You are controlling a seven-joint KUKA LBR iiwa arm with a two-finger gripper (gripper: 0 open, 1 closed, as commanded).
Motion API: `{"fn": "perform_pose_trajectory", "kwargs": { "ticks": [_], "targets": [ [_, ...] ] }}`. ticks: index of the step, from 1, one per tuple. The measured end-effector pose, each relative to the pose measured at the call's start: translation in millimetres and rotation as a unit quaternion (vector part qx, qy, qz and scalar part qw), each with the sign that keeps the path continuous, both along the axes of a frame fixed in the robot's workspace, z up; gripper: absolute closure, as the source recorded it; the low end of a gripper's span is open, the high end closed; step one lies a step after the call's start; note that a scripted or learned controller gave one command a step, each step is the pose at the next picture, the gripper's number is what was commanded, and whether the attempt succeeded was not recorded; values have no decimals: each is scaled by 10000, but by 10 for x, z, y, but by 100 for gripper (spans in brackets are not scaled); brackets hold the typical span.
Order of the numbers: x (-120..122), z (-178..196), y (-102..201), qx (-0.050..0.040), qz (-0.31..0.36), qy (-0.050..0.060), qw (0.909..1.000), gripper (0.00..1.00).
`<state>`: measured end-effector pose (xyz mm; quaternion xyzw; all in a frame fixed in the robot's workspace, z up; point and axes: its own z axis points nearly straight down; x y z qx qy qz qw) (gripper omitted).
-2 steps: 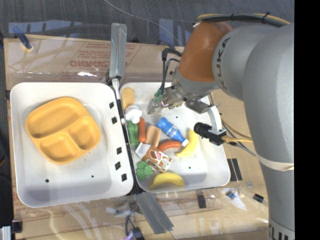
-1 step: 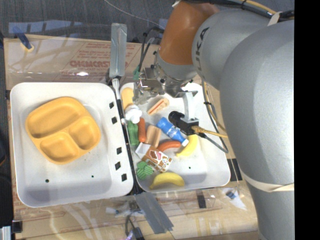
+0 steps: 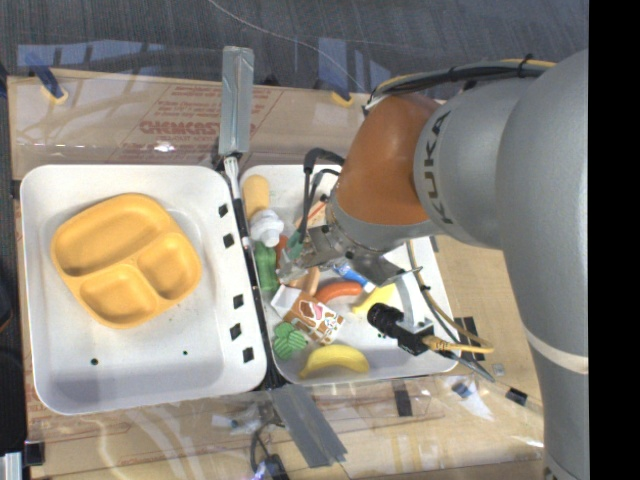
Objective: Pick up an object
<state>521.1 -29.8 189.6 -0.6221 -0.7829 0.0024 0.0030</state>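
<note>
So the gripper (image 3: 300, 260) is down in the right bin (image 3: 432, 361), right over the pile of toy food near the bin's left wall. Can't tell how it's set or whether it has anything. Closest candidate looks like the orange-red sausage thing (image 3: 340, 293), just beside it on the near side, long axis running roughly left-right. The banana (image 3: 335, 361) sits farther toward the front edge.

This looks like a robotics lab or test cell — not a home. A grey industrial arm (image 3: 500, 168) with an orange band reaches over a wooden bench (image 3: 130, 118) covered in clear plastic sheeting. Two white bins (image 3: 40, 298) sit taped side by side, holding toy food and a yellow divided tray (image 3: 125, 258) — staged props. Dark carpet (image 3: 120, 3) and loose cables surround it.
</note>
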Motion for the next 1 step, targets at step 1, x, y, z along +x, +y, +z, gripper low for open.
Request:
{"fn": "perform_pose_trajectory", "kwargs": {
  "ticks": [1],
  "targets": [
    [25, 68, -180, -1, 386, -28, 9992, 100]
  ]
}}
